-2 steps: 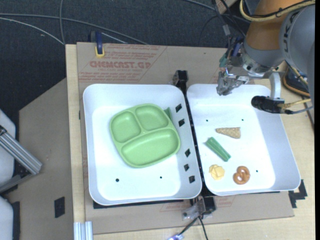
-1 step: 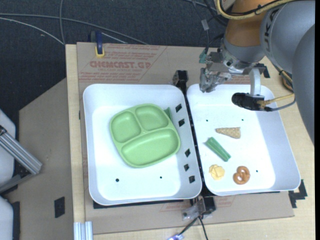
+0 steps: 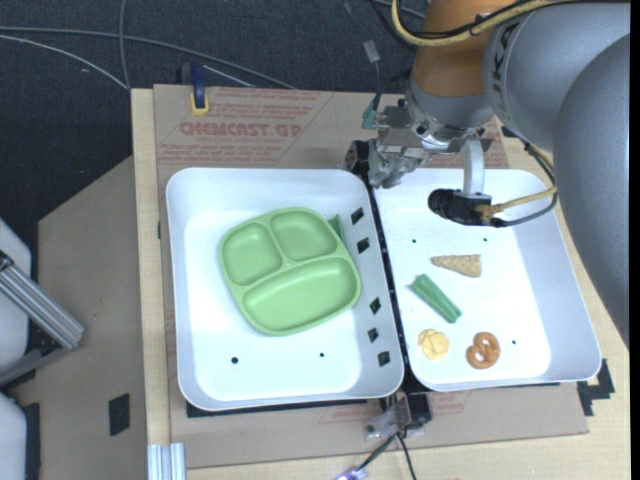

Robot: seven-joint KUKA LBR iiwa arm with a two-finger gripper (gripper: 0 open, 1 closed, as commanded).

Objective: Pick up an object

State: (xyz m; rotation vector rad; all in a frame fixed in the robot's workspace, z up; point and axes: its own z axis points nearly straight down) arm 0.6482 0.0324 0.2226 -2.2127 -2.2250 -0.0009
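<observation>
claw (image 3: 392,168) hung over my right bin's (image 3: 560,268) far left corner; its spread i couldn't tell. pretzel (image 3: 483,350), green stick (image 3: 436,297) and wedge (image 3: 457,264) lay nearer; i'd have centred above one before descending.

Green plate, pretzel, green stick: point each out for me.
green plate (image 3: 290,270), camera view, its large compartment
pretzel (image 3: 483,350), camera view, its middle
green stick (image 3: 437,297), camera view, mid-length
</observation>
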